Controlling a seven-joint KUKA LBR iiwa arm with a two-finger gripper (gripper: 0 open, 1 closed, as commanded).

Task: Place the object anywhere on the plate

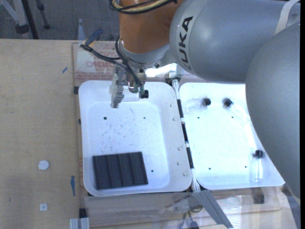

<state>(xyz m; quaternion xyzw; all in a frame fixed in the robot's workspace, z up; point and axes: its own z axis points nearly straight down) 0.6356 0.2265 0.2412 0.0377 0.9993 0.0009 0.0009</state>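
Ridged dark slab, judged stiff and light, is best taken across its edges; gripper state cannot be told.

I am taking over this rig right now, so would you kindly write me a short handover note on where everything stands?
Pincer: over the far end of the left bin; whether it is open or shut cannot be made out, and nothing is seen between its tips.
Job's things: a dark ribbed rectangular slab lies flat at the near end of the left bin, apart from the pincer. The right bin sits alongside, partly covered by the arm.
Done: no placement visible.
Left: identify the object and plate, grasp, place.
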